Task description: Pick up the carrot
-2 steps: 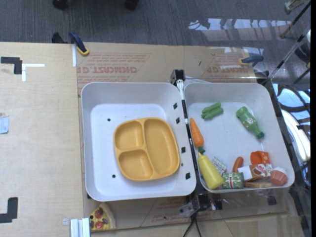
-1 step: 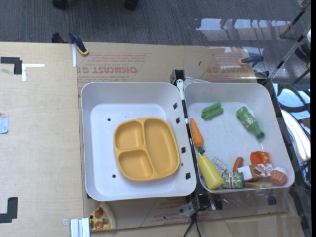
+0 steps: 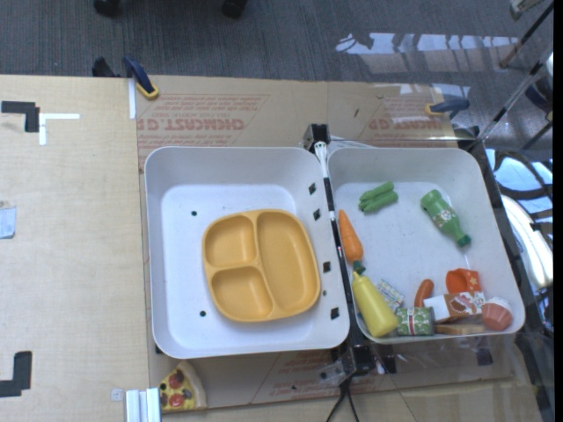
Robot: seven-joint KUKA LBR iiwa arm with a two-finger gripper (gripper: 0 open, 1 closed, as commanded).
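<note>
Carrot against right bin's left wall

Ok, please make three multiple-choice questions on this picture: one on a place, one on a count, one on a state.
1. Where is the carrot?
A. on the tray
B. in the right bin, at its left wall
C. on the bench

2. How many compartments has the yellow tray?
A. two
B. three
C. five

3. How is the green bottle?
A. lying on its side
B. standing upright
C. on top of the carrot

Answers: 1 B, the carrot lies along the right bin's left wall. 2 B, the ridges mark three compartments. 3 A, it lies flat on the bin floor.
</note>
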